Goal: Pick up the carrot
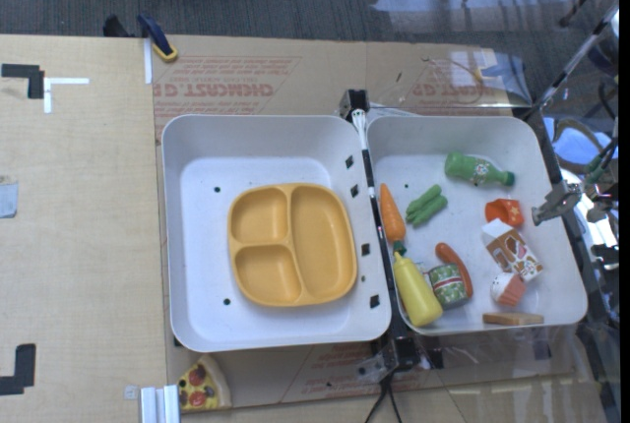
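Note:
The carrot is a small orange toy with a green stalk end. It lies in the right bin, hard against that bin's left wall, with its tip pointing to the far side. Green pea pods lie just to its right, a little apart. A yellow squeeze bottle lies just in front of its stalk end.
The right bin also holds a green bottle, a red piece, a small carton, a sausage, a can and a flat tan slab. A yellow divided plate sits in the left bin.

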Controlling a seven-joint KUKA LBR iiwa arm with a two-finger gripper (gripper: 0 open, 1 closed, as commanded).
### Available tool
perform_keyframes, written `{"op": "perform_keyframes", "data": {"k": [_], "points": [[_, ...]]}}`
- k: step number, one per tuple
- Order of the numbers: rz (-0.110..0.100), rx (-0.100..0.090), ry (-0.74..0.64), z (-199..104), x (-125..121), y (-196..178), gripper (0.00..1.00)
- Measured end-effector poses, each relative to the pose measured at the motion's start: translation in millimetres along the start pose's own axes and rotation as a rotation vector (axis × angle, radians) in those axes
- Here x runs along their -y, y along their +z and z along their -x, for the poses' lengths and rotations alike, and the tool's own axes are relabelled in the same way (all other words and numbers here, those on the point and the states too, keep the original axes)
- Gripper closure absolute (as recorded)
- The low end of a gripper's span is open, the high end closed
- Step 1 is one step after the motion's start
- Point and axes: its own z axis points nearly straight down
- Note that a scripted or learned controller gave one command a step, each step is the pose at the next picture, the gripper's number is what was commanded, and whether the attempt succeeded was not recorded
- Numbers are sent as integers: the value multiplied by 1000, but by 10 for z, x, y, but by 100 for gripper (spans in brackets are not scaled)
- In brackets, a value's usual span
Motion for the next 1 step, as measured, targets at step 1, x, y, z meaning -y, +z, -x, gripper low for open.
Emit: {"op": "perform_keyframes", "data": {"k": [1], "points": [[4,3,-181,-609,-253,-1466,0]]}}
